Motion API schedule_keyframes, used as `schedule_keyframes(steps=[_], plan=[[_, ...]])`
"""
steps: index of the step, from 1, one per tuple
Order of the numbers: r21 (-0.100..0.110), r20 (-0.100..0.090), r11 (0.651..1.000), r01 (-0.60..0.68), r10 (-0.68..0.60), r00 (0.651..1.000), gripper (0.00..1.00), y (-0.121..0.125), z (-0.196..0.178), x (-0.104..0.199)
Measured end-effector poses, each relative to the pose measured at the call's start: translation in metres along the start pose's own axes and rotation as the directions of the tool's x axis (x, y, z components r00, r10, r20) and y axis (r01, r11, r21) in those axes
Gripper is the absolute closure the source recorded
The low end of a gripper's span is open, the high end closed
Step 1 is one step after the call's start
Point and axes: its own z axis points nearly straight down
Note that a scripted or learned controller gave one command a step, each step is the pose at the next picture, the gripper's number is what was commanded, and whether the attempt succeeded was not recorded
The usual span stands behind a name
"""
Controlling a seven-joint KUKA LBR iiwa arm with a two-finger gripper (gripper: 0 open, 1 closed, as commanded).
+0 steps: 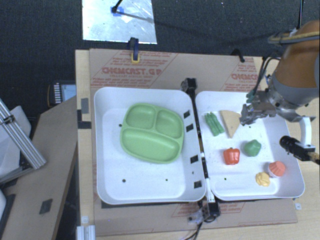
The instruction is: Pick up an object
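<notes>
The right bin (290, 184) holds several toy foods: a green pea pod (214, 123), a tan wedge (231, 122), a red pepper (231, 156), a green lump (252, 147), a yellow piece (262, 179) and an orange-and-white piece (276, 169). My gripper (248, 117) hangs over the bin's upper middle, just right of the tan wedge and above the green lump. I see nothing between its fingers.
The left bin (105, 184) holds a green divided plate (152, 132). A black clip rail (196, 134) runs between the two bins. The arm's grey body and orange band (297, 64) fill the upper right. A black part (295, 148) juts over the right bin's edge.
</notes>
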Motion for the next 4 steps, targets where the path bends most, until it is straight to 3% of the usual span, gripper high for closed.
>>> schedule_keyframes(steps=[1,2,4], plan=[[0.000,-0.001,1.000,0.003,-0.003,1.000,1.00,0.028,0.003,0.051],[0.001,-0.001,1.000,0.002,-0.002,1.000,1.00,0.039,0.014,0.108],[0.001,0.000,1.000,0.000,0.000,1.000,1.00,0.068,0.022,0.190]])
